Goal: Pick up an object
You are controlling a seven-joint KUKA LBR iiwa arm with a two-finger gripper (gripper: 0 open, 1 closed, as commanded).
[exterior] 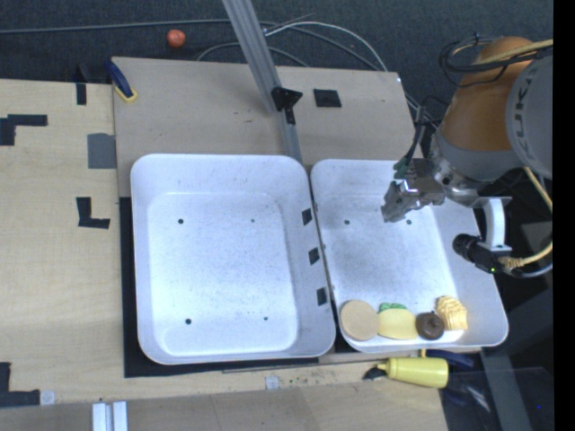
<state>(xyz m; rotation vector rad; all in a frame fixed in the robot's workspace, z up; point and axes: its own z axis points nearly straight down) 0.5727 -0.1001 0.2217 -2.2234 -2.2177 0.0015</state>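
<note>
Reaching in from the right: grey arm [530, 97] with an orange band [481, 97] above the wrist. Hanging over the upper part of the right bin [359, 241], gripper [396, 206] pointing down and to the left, well apart from the small things below. Too small and blurred for telling the gripper's state; nothing seen between its tips.

Lying in a row along the near edge of the right bin: tan round disc [358, 319] at the left, touching a yellow oval piece [396, 324]; green bit [392, 308] peeking out just behind that pair; dark brown ring [430, 326] just beside the oval piece; yellow ridged block [451, 312] at the right end, touching the ring.

Sitting side by side with the right bin on the counter [207, 106]: left bin [148, 241], its floor speckled. Resting outside the bins, just below the right bin's near rim: yellow tool with a black tip [413, 371]. Lying far back beyond the counter: small orange ball [176, 37]. Slanting down from the top to the gap between the bins: grey metal bar [256, 43].
</note>
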